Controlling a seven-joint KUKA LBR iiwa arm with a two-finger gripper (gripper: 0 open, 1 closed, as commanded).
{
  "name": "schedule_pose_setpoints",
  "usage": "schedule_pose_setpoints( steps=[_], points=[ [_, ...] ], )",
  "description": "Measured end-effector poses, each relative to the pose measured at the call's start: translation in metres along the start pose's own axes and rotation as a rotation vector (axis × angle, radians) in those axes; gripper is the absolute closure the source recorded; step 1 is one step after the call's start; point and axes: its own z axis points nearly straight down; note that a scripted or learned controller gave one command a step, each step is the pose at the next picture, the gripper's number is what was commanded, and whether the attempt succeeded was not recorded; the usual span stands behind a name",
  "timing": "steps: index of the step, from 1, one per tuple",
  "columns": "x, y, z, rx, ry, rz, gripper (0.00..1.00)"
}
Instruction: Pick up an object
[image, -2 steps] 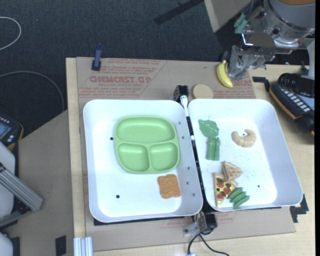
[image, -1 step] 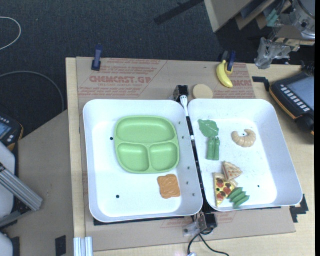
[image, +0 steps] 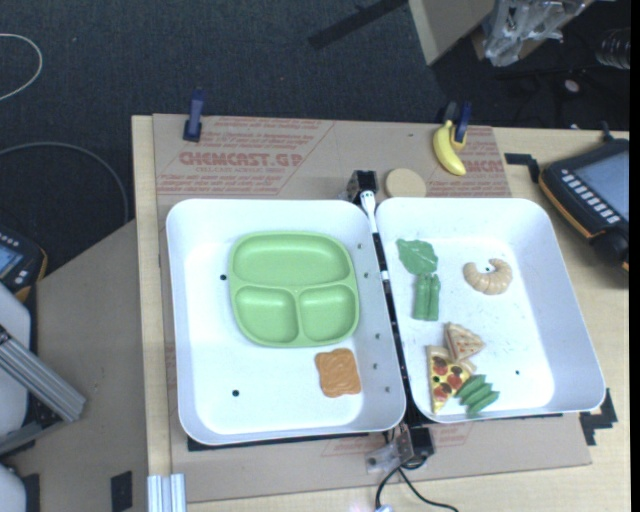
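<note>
Croissant (image: 488, 276) lies well apart from the gripper (image: 520, 32), toward the bench's near edge, curved crosswise in the right bin (image: 562, 262). Whether the gripper is open cannot be told.

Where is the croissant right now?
The croissant lies in the right bin, toward its far right side, apart from the green leafy toy on its left.

At the top right edge of your view, the gripper (image: 522, 30) appeared as a cluster of pale grey and silver metal parts, glossy and irregular in outline. Its finer details were too blurred to distinguish.
</note>
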Motion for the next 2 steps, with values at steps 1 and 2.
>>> schedule_pose_setpoints(
  steps=[1,2],
  points=[
    [0.012,-0.089,0.052,0.023,0.001,0.007,1.00],
    [0.044,-0.032,-0.026,0.003,-0.002,0.005,1.00]
  ],
)
